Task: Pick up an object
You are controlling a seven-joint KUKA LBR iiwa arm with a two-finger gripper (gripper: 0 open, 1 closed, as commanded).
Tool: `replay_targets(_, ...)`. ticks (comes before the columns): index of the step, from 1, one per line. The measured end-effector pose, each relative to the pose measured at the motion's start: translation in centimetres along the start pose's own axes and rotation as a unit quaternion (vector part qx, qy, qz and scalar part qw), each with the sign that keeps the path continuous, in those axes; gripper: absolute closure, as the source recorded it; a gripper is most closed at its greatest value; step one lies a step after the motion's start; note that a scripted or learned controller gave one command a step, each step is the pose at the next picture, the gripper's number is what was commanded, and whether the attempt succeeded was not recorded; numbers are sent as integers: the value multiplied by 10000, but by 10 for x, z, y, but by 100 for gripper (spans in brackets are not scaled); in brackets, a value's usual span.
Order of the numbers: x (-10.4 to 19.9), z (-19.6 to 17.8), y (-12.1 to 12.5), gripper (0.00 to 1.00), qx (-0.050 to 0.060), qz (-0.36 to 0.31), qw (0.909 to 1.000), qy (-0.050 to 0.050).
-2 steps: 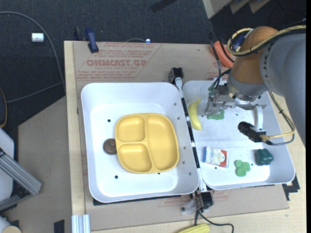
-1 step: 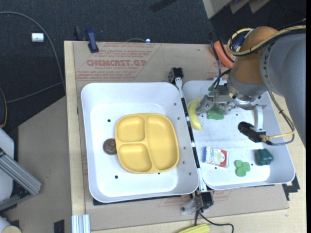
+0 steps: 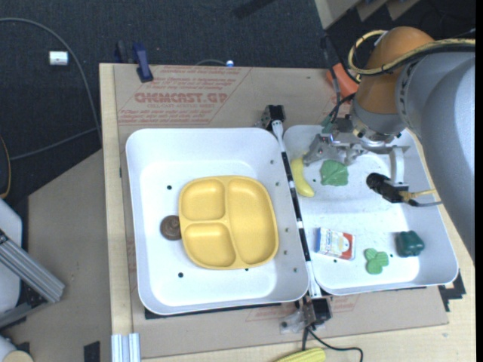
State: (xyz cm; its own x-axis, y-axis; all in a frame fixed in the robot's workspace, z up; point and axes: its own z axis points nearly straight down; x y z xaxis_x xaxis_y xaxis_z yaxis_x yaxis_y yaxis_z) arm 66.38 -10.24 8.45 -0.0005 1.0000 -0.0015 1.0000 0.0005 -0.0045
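Observation:
My gripper (image 3: 333,155) hangs over the far left part of the right bin (image 3: 434,266), its fingers spread open. A crumpled green thing (image 3: 334,174) lies on the bin floor just under the fingertips, and I cannot see the fingers closing on it. A yellow banana (image 3: 301,178) lies to its left against the bin wall. Nearer the front lie a white packet with red and blue print (image 3: 333,243), a small light green piece (image 3: 375,260) and a dark green block (image 3: 410,243).
The left bin (image 3: 143,149) holds a yellow divided plate (image 3: 227,222) with a small brown round thing (image 3: 170,227) beside its left edge. The grey arm (image 3: 438,104) covers the back right of the right bin.

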Motion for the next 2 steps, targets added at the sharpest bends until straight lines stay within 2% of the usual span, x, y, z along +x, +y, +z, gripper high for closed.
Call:
replay_targets(1,10,0,-18,0,-17,4,10000,7)
replay_targets(2,10,0,2,0,3,-3,10000,0)
